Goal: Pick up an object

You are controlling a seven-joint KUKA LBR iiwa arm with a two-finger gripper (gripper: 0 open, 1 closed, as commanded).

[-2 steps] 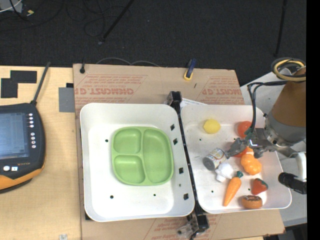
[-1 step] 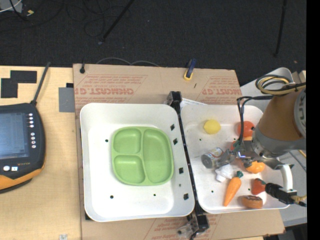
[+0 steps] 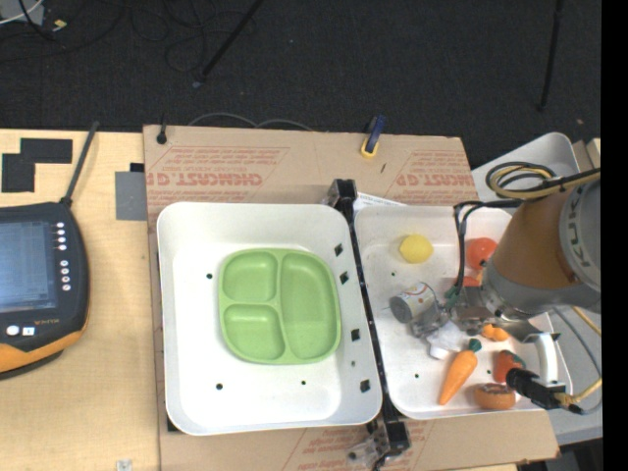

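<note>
- Your gripper [image 3: 420, 310] hangs low in the right bin [image 3: 378, 292], left of centre; you cannot tell its finger state from this slant.
- A carrot [image 3: 456, 375] lies just near-right of it, tip toward the near wall.
- A yellow ball [image 3: 416, 249] sits farther back, and an orange-red toy [image 3: 480, 252] to its right.
- The left bin [image 3: 186, 361] holds a green divided plate [image 3: 279, 305].

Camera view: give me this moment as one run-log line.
arm: low over right bin | gripper: among toys, grasp unconfirmed | nearby: carrot, yellow ball | left bin: green divided plate
</note>
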